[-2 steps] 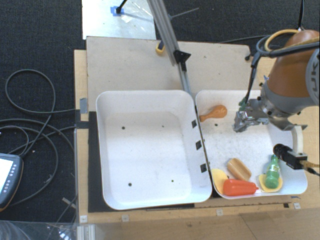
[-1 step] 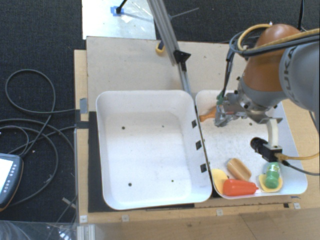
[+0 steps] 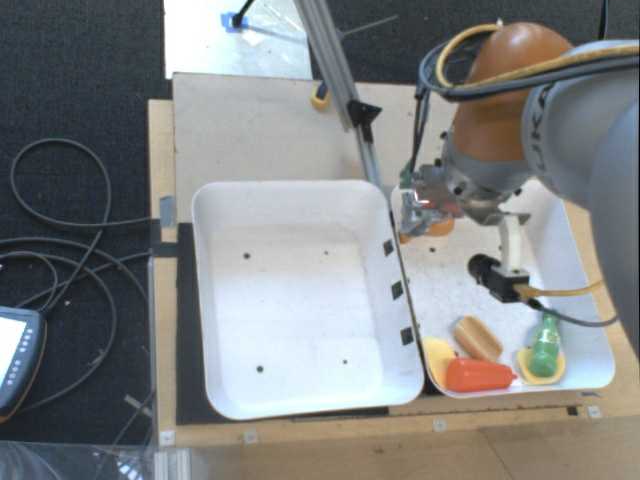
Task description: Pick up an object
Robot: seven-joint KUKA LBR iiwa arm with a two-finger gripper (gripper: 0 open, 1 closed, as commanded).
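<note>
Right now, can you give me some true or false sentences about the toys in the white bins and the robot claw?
1. The claw is over the right white plastic bin. True.
2. The red carrot-shaped toy lies in the left white plastic bin. False: it lies at the front edge of the right bin.
3. The green toy bottle lies near the right bin's front corner. True.
4. The tan hot-dog bun toy sits at the far back of the right bin. False: it is near the front, just behind the red carrot-shaped toy.
5. A small orange object sits right by the claw. True.
</note>
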